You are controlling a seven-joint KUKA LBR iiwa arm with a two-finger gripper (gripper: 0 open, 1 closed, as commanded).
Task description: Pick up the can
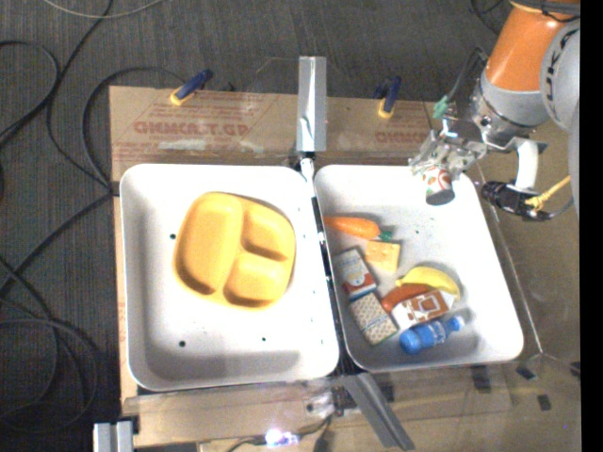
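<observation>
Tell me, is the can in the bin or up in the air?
Up in the air: the can sits between the gripper fingers, above the right bin.

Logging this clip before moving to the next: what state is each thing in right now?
Gripper: over the right bin's far end, shut on the can.
Can: held between the fingers, lifted, tilted.
Yellow tray: lying in the left bin.
Carrot: lying flat in the right bin.
Blue bottle: on its side.
Small carton: lying flat.

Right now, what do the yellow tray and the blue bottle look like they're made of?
Yellow tray: looks like moulded plastic, matte with a soft sheen, smooth rounded compartments. Blue bottle: probably plastic, glossy, with a highlight along its side and a white cap; too small to be sure.
</observation>
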